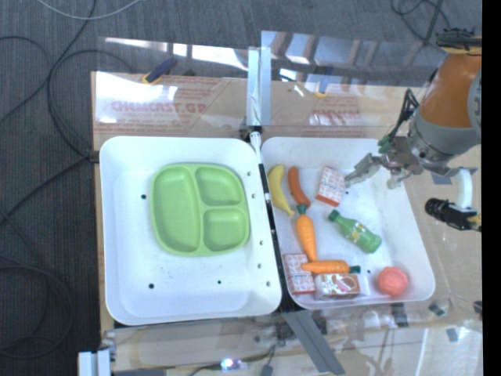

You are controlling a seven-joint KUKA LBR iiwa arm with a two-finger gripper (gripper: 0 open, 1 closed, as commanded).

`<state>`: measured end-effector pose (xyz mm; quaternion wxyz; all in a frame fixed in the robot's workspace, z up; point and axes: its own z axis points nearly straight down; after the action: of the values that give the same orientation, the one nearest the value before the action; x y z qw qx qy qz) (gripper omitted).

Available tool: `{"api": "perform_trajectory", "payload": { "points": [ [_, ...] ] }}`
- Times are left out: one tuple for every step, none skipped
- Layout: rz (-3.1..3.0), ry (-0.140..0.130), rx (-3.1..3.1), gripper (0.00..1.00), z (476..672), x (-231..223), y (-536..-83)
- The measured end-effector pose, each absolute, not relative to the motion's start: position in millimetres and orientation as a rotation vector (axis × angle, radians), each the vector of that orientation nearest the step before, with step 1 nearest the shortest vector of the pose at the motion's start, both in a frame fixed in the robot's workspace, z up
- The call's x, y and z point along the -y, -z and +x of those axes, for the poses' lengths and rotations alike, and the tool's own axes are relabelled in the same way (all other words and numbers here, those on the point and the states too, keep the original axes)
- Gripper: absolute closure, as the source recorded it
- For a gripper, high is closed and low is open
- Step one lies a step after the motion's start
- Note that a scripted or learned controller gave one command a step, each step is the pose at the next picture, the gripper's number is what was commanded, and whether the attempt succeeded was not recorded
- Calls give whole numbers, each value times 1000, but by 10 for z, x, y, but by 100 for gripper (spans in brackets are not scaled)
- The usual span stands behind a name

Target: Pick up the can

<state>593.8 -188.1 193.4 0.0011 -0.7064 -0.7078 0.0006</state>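
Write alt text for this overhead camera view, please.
A robot gripper hovers open over the right bin, which holds toy food: banana, carrots, green bottle. The left bin holds a green divided plate.

Arm (452, 92) cut off at the right and top edges. Small carton (297, 272) in the right bin (415, 233) partly covered by a carrot (325, 267); print on it too small to read. Gripper (374, 167) fingers blurred.
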Motion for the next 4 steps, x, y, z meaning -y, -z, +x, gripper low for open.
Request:
{"api": "perform_trajectory", "payload": {
  "points": [
    [-2431, 7, 2003, 0, 5606, 1574, -897],
    [-2154, 1, 2302, 0, 6298, 1592, -894],
    [-2294, 7, 2155, 0, 6432, 1667, -889],
    [-2298, 3, 2158, 100, 6433, 1686, -987]
  ]
}}
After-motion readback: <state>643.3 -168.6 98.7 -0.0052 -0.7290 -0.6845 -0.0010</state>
